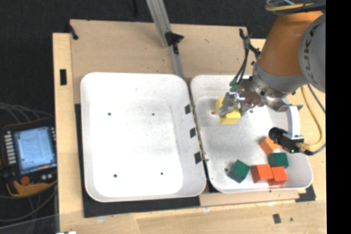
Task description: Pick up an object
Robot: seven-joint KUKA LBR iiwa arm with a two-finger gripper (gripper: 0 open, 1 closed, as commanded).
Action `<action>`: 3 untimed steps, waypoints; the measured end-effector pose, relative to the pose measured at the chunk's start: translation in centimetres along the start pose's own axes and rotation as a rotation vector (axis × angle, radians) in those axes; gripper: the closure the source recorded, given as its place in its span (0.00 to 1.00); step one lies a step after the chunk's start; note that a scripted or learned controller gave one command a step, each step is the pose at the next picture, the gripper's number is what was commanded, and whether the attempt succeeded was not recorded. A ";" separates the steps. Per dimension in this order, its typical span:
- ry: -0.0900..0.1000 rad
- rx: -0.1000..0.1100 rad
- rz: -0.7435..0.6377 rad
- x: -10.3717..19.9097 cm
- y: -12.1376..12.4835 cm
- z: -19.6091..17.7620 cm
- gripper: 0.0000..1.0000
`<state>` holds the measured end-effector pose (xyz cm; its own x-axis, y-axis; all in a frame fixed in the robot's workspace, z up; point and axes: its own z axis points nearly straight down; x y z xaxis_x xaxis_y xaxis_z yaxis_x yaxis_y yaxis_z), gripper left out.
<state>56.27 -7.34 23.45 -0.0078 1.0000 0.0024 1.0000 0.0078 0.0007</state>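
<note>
Reaching from the right, the claw (228,107) grips a yellow block (230,116).

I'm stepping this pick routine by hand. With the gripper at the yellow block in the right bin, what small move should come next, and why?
Probably a short, slow lift straight up. The gripper sits right at the yellow block in the right bin, but this view does not settle whether the block is gripped. A small lift would show that, well away from the green and orange blocks.
</note>
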 end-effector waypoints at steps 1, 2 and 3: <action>-0.001 0.002 0.001 5.5 -0.9 0.7 1.00; 0.000 -0.001 -0.002 11.6 -1.0 -0.3 1.00; 0.000 0.001 0.000 17.2 -1.2 -1.2 1.00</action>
